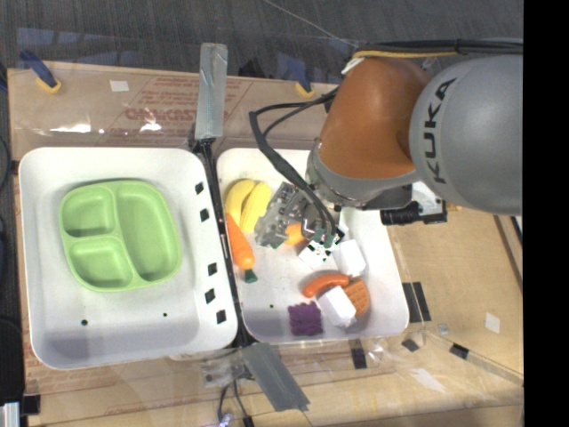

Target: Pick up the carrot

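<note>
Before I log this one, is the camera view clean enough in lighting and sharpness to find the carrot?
Camera view: even lighting, mildly soft overall; glare streaks on the plastic sheet behind the bins; the carrot reads clearly by the right bin's left wall; the claw is cluttered and shaded under the arm.

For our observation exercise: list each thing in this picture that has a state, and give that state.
Orange carrot: lying along right bin's left wall, not gripped.
Yellow bananas: lying beside the carrot.
Green divided plate: flat in left bin.
Claw: low over right bin, beside the bananas.
</note>
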### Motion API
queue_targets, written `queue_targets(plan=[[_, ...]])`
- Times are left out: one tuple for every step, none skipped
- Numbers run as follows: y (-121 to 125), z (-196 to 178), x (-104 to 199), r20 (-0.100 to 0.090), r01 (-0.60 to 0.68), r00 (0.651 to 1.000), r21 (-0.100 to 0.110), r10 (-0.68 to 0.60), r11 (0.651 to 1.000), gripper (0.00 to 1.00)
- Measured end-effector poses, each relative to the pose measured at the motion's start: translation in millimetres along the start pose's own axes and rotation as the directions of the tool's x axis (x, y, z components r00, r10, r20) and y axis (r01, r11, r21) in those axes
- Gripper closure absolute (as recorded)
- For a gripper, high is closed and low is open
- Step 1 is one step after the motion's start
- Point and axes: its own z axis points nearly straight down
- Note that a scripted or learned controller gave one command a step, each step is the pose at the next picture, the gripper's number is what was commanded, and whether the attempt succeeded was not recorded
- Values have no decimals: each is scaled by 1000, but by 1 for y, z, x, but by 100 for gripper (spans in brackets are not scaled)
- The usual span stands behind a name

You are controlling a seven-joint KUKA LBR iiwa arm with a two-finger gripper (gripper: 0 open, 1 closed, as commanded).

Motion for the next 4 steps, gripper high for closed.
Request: queue_targets(plan=[[4, 5, -59, -2, 122, 993, 1, -122, 993, 100], [-15, 47, 47, -7, 516, 857, -2, -516, 857, 100], [-65, -30, 8, 4, 640, 768, 3, -640, 768, 100], [-64, -29, 9, 2, 641, 767, 1, -641, 767, 0]])
